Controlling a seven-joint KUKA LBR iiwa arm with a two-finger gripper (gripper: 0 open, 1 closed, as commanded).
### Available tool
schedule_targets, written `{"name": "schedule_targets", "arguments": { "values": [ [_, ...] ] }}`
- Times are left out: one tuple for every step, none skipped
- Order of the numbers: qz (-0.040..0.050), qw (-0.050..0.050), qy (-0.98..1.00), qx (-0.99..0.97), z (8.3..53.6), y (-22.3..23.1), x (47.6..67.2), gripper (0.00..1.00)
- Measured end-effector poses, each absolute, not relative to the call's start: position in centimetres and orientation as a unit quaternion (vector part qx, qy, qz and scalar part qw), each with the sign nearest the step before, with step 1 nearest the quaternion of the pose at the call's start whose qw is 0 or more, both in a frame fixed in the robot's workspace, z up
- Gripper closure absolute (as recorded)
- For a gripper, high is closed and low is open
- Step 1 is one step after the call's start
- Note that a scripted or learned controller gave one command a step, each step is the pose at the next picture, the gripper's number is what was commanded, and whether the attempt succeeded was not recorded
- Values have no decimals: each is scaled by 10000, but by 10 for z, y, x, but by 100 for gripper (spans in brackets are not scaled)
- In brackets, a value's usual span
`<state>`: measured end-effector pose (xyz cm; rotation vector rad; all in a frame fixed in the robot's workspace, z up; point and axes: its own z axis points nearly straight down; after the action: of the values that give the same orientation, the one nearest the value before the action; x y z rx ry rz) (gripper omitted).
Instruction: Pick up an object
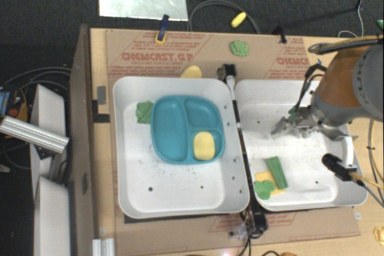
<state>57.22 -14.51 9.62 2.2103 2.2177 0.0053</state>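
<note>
My gripper hangs over the middle of the right bin, open, with nothing between its fingers. Below and left of it, near the bin's front left corner, lie a green block, a yellow piece and a small green leafy piece, all touching. In the left bin a teal divided plate bears a yellow oval piece. A green leafy piece lies against the plate's left edge.
Behind the bins, on the cardboard, rest a yellow piece, a green round piece and a blue and yellow clip. A yellow cable end lies further back. The ridge between the bins runs left of the gripper.
</note>
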Motion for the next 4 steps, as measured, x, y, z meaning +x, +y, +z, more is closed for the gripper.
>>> {"name": "schedule_targets", "arguments": {
  "values": [
    [-9,-28,7072,7070,83,-110,501,0],
    [10,29,7068,7074,96,-113,506,100],
    [61,50,7121,7020,191,-42,574,100],
    [27,33,7093,7049,233,-43,606,100]
  ]
}}
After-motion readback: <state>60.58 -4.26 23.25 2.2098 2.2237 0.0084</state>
